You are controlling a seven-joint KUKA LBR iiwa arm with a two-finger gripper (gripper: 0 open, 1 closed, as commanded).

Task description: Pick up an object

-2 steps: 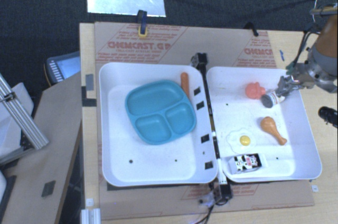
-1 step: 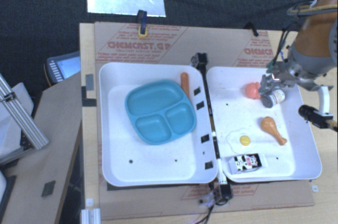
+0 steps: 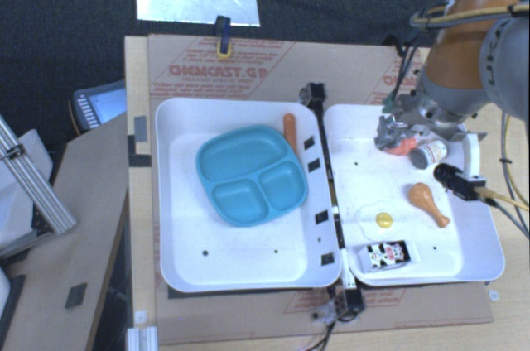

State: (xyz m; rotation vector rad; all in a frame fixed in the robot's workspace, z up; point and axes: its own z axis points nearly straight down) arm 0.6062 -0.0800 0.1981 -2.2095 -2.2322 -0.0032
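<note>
Beside the blue sectioned plate [image 3: 252, 174] in the left bin [image 3: 178, 258], the right bin [image 3: 476, 258] holds the gripper [image 3: 391, 134], its jaw state untellable, low over an orange object [image 3: 404, 146] near a small white bottle [image 3: 428, 153] and a chicken drumstick toy [image 3: 427, 201].

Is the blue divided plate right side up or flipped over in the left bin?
Right side up: the blue divided plate shows its three open compartments facing the camera, lying flat in the left bin.
</note>
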